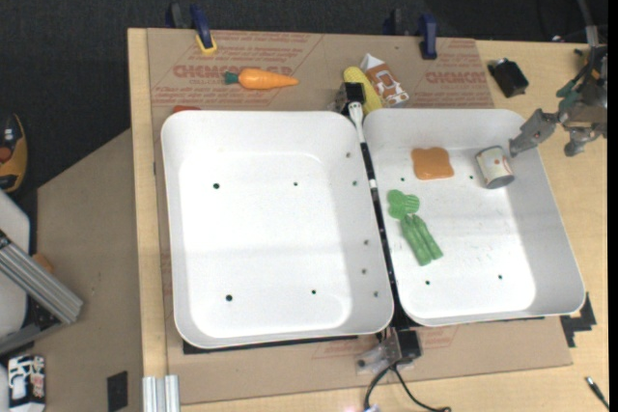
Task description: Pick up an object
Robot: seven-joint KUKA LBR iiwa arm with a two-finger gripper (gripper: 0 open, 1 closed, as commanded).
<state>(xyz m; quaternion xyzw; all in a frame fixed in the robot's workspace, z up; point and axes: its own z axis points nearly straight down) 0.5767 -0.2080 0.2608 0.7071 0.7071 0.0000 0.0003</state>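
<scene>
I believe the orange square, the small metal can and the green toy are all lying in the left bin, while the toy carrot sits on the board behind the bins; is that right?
Not quite: the camera view shows the orange square, the small metal can and the green toy lying in the right bin, not the left one. The toy carrot does sit on the board behind the bins.

Grey metal jaws (teal wiring behind them).

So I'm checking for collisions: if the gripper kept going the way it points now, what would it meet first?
Probably the small silver cylinder in the right bin; the gripper angles toward it, though depth is unclear.
</scene>
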